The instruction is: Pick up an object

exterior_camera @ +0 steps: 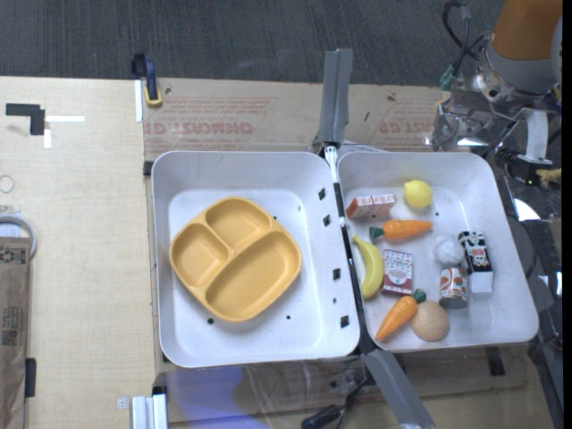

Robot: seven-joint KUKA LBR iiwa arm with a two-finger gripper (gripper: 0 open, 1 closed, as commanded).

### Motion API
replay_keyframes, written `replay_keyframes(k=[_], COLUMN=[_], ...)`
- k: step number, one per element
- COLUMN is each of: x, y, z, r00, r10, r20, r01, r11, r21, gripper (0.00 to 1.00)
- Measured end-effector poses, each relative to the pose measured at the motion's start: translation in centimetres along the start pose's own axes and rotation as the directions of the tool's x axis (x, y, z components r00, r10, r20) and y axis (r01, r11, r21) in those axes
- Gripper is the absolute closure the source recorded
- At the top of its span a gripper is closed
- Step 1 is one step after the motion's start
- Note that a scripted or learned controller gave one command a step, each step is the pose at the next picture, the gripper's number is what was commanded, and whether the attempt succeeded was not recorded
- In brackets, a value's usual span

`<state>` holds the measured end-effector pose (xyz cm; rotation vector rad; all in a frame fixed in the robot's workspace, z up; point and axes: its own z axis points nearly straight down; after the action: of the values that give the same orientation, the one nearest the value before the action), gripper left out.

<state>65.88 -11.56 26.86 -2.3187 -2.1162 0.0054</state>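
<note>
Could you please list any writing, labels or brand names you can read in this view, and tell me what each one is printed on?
"CHEMCOZ" or similar, red, upside down, partly legible: on the cardboard sheet behind the bins.
Small red box: printed label, too small to read.
Red and white carton: print too blurred to read.
Can: label illegible.
Black and white carton: cow-style pattern, no readable words.
Brown paper bag at the left edge: small print, unreadable.

A pale wooden bench (71, 239) filled the left side. Flattened brown cardboard (241, 114) with red lettering lay behind the bins. Beyond it ran dark grey carpet (223, 16). Black tape marks (27, 114) sat at the bench's far left.
</note>
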Motion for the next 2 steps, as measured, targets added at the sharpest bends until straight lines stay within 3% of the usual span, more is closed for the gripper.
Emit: replay_keyframes(k=[2], x=[-0.10], y=[0.07], z=[-1.65], r00=[1.000], r10=[0.000], r20=[0.002], r01=[0.000], r11=[1.000], r21=[0.002], gripper=[1.00])
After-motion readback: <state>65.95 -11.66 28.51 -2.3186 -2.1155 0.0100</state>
